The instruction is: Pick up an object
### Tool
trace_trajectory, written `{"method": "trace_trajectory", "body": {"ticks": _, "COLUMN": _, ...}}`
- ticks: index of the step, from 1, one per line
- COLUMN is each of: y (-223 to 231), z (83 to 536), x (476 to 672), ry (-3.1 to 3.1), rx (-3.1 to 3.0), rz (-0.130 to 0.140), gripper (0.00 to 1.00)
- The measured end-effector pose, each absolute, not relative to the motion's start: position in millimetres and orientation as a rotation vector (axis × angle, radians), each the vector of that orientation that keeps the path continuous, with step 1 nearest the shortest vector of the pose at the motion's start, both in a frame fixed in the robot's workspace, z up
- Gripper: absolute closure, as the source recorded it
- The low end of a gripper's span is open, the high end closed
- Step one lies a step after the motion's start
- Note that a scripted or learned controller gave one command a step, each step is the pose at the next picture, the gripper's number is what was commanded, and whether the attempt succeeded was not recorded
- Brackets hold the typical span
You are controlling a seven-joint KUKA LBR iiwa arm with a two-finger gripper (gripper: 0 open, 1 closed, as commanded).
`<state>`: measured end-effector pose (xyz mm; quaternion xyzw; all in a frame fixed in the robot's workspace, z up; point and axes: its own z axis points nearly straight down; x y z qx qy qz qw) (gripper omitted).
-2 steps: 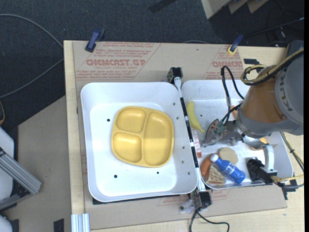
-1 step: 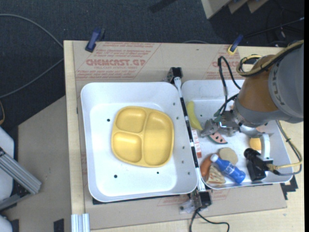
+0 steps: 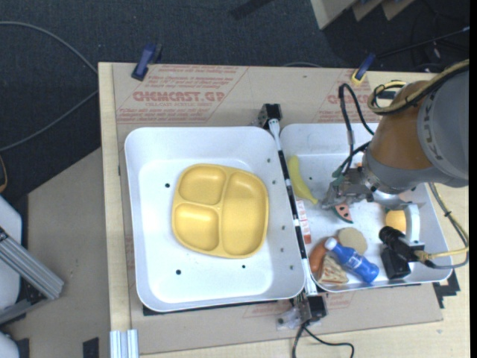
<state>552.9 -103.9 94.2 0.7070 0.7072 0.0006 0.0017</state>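
At the near end of the right bin (image 3: pixel 322 136), a blue bottle (image 3: pixel 356 262) lies on its side. A pale wedge (image 3: pixel 333 274) lies just beside it at the near wall. An orange-red stick (image 3: pixel 319 253) lies close to the wall between the two bins, and a tan disc (image 3: pixel 352 238) touches the bottle's cap end. Toward the right wall sits a yellow-orange lump (image 3: pixel 396 220).

Just beyond the disc lies a small red-brown piece (image 3: pixel 346 212), flat on the bin floor. The gripper (image 3: pixel 337 197) hangs directly above its far edge. From this slant I cannot tell whether the gripper is wide or narrow, and nothing is seen held in it. The grey arm (image 3: pixel 417 136) with its orange band covers the far right part of this bin. A banana (image 3: pixel 301 177) lies just left of the gripper, along the dividing wall.

The left bin (image 3: pixel 149 200) holds a yellow divided plate (image 3: pixel 220 209), well apart from the gripper.

Both bins sit on a pale board (image 3: pixel 186 95) printed in red, and a blue clamp (image 3: pixel 144 60) grips its far edge. Beyond it lies dark carpet (image 3: pixel 74 13), crossed by a thin cable (image 3: pixel 45 34).
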Motion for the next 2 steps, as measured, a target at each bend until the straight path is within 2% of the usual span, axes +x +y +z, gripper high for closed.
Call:
{"method": "trace_trajectory", "body": {"ticks": 1, "y": -55, "z": 213, "x": 555.1, "ry": 2.222, "rx": 2.22, "rz": 0.002, "gripper": 1.0}}
{"method": "trace_trajectory", "body": {"ticks": 2, "y": 46, "z": 218, "x": 560.7, "ry": 2.222, "rx": 2.219, "rz": 0.001, "gripper": 1.0}}
